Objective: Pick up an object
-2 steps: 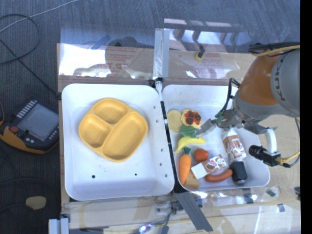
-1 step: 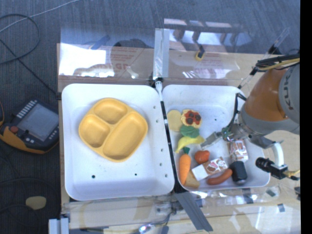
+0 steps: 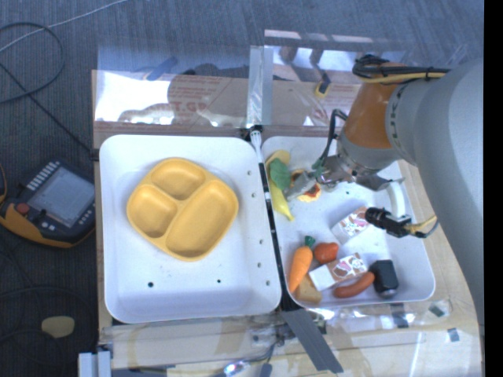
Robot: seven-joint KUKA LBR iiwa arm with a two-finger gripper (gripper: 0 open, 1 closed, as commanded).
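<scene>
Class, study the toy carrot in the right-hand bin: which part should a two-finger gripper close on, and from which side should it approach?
Grip the carrot across its thick orange middle, coming straight down from above. It lies flat, running from its green top toward the near rim, so the fingers should close across its width. The bin wall on its left and the white box on its right crowd it, probably leaving little room for the fingers.

Yellow divided plate (image 3: pixel 182 207) fills the left bin (image 3: pixel 126 289) — gripper (image 3: pixel 313 181) hangs over the right bin's (image 3: pixel 416 277) toy food.
</scene>
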